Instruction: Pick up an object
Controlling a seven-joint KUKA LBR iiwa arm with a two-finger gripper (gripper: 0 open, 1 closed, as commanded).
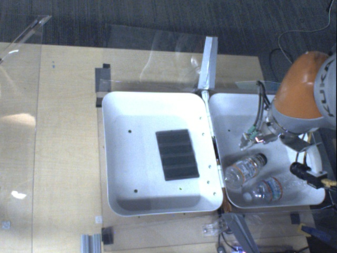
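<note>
Over the right bin (231,112), the fingers (253,138) hang above a clear bottle (245,169); their spread is unclear.

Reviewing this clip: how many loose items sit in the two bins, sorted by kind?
Clear plastic bottles: 2, one and another, both lying in the right bin
Dark ridged rectangular pad: 1, flat in the left bin
Total: 3

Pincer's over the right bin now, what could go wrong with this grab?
The two bottles are clear, round and lie side by side, so the pincer may slip off or nudge one into the other. They also sit near the bin wall, leaving little room.
</note>
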